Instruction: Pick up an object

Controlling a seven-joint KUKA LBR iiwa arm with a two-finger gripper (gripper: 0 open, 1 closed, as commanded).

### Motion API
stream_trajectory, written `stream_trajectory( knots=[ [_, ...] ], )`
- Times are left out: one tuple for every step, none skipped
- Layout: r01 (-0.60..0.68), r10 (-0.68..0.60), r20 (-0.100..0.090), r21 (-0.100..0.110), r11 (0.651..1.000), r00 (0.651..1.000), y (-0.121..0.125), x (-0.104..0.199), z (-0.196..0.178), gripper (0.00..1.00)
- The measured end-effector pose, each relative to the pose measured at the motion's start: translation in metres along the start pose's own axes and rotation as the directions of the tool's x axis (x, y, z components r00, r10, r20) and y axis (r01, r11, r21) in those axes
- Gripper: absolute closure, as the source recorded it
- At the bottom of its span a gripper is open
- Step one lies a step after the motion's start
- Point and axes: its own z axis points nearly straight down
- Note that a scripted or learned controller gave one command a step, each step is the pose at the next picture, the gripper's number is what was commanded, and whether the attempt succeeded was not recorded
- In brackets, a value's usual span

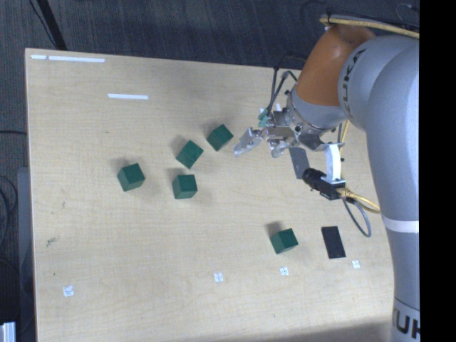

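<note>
1. A pale wooden surface (142, 262) fills most of the scene, with dark carpet beyond its far edge and a strip of white tape (128, 97) stuck near the far left.
2. Five green cubes lie on the wood. Four sit in a loose group left of centre: one cube farthest left (131, 177), one near the middle (184, 186), one just beyond it, turned at an angle (189, 154), and one closest to the arm (220, 137).
3. The fifth cube (283, 240) rests well apart from the group, toward the near right, with a small flat black rectangle (332, 241) near it on its right.
4. The grey arm (385, 120) reaches in from the right, its orange band above the wrist.
5. The end effector (246, 143) hangs just beside the nearest of the grouped cubes, on its right, tips pointing toward it. Nothing sits between its fingers, and I cannot tell whether they are spread or pressed together.
</note>
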Motion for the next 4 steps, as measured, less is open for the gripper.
stream_trajectory(
  knots=[
    [0.201,-0.201,0.003,-0.004,0.98,0.98,0.048,-0.055,0.023,0.0],
    [0.49,-0.49,0.001,-0.001,0.872,0.872,0.049,0.028,0.104,0.0],
    [0.494,-0.494,0.002,-0.002,0.869,0.869,0.05,0.029,0.093,1.0],
    [0.48,-0.48,0.004,-0.003,0.877,0.877,0.049,0.125,0.003,1.0]
  ],
)
